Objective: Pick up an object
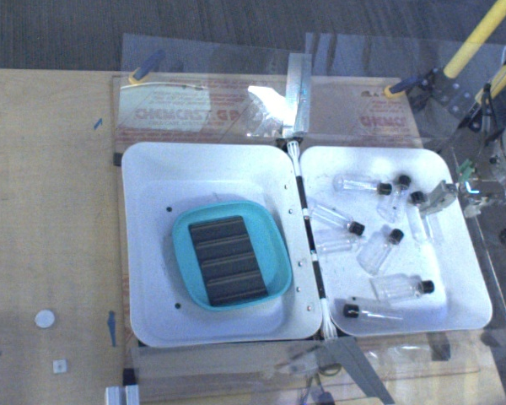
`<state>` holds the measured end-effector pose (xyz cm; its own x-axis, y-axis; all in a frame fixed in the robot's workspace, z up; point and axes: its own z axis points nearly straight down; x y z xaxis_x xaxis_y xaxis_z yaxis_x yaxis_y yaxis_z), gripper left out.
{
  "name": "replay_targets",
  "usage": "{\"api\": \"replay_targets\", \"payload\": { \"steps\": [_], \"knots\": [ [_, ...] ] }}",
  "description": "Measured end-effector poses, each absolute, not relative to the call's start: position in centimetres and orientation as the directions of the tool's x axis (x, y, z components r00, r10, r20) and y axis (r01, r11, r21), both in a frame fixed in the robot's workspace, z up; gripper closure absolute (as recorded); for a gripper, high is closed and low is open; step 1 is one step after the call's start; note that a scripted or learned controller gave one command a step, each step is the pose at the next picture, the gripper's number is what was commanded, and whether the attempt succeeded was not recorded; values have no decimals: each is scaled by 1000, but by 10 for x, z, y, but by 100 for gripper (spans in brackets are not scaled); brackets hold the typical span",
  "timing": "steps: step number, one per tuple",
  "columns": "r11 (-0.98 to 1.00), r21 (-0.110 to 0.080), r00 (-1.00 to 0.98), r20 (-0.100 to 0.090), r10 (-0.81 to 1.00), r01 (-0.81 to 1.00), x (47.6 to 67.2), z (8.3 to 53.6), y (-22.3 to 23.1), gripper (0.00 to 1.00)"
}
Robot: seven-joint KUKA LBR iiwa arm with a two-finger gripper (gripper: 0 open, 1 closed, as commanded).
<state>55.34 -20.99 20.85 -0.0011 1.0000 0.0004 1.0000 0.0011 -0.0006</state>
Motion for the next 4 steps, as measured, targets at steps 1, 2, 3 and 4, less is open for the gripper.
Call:
{"api": "replay_targets", "payload": {
  "steps": [1,2,3,4],
  "knots": [
    [-42,8,42,11,999,999,576,99,-212,0],
    [-4,5,4,3,1000,1000,594,87,-203,0],
    [20,4,-20,0,1000,1000,585,88,-173,0],
    [32,5,-32,0,999,999,555,88,-168,0]
  ]
}}
